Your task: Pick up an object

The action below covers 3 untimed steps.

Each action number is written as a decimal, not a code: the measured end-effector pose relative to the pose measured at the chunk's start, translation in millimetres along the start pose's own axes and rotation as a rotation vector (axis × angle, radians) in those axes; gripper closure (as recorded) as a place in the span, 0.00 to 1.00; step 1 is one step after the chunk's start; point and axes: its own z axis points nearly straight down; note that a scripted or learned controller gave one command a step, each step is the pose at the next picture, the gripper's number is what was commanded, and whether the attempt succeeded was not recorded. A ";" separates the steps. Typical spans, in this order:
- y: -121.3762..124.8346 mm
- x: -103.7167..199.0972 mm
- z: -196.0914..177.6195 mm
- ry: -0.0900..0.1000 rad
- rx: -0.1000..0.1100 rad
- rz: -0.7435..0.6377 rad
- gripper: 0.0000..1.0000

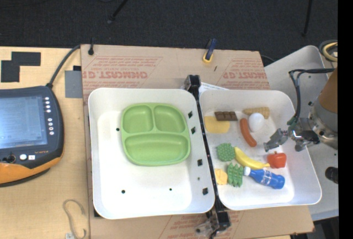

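Approach is judged to be the step in hand: the gripper [274, 141] is poised low over the right bin [300, 191], spread and pinching nothing, just above the red object [277, 160]. A descent onto it is called for next.

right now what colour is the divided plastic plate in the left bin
Light green. The divided plastic plate lies in the left white bin, clearest in the camera view.
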 end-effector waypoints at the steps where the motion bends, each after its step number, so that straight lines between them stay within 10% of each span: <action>1: 3.0 -0.4 -7.5 -0.004 -0.014 -0.002 0.00; 3: -0.7 0.5 88.2 -0.001 -0.010 -0.005 0.00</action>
